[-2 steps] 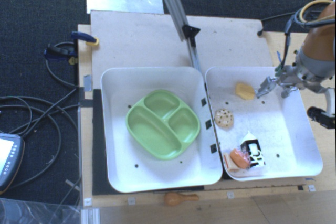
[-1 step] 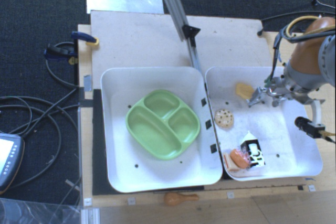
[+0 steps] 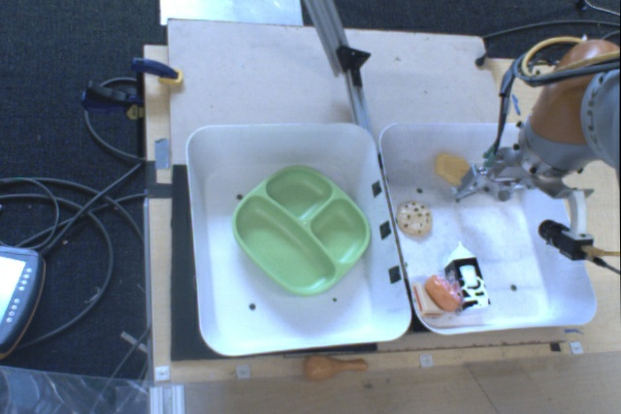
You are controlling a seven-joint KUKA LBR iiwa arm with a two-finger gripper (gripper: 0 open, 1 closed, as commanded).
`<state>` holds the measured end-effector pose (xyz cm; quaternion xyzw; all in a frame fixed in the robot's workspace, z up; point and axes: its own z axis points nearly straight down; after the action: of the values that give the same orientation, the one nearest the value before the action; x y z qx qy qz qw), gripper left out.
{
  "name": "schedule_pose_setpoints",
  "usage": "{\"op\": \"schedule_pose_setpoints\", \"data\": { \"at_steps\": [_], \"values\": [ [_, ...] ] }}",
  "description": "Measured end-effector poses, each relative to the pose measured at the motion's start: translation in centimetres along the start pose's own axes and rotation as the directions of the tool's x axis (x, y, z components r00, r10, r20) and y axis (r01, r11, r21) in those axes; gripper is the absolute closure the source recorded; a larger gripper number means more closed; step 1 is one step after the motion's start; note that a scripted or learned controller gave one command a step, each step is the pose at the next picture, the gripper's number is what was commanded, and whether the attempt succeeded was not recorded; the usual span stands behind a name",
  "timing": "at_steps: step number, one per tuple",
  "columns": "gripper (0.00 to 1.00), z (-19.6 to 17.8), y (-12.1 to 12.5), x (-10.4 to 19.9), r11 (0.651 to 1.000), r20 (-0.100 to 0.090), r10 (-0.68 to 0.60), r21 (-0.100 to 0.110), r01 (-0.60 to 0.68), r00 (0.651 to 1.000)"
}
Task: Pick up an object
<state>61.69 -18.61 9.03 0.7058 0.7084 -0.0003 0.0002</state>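
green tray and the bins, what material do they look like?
Green tray: looks like moulded plastic, smooth semi-matte, one uniform colour with rounded compartment walls and soft highlights. Left bin and right bin: probably thin white plastic, smooth with faint sheen and rounded corners; coated metal can't be ruled out.

The left bin (image 3: 209,305) holds a green divided plate (image 3: 302,229). In the right bin (image 3: 572,301) the end effector (image 3: 473,186) hangs low just beside a yellow piece (image 3: 451,168), with a cookie (image 3: 414,219) near the divider and a small carton (image 3: 467,279) beside an orange item (image 3: 439,296) at the front
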Motion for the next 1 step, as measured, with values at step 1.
{"op": "schedule_pose_setpoints", "data": {
  "at_steps": [1],
  "values": [
    [1.00, -1.25, 0.14, -0.04, 1.000, 0.001, -0.002, -0.005, 0.002, 1.000]
  ]
}}
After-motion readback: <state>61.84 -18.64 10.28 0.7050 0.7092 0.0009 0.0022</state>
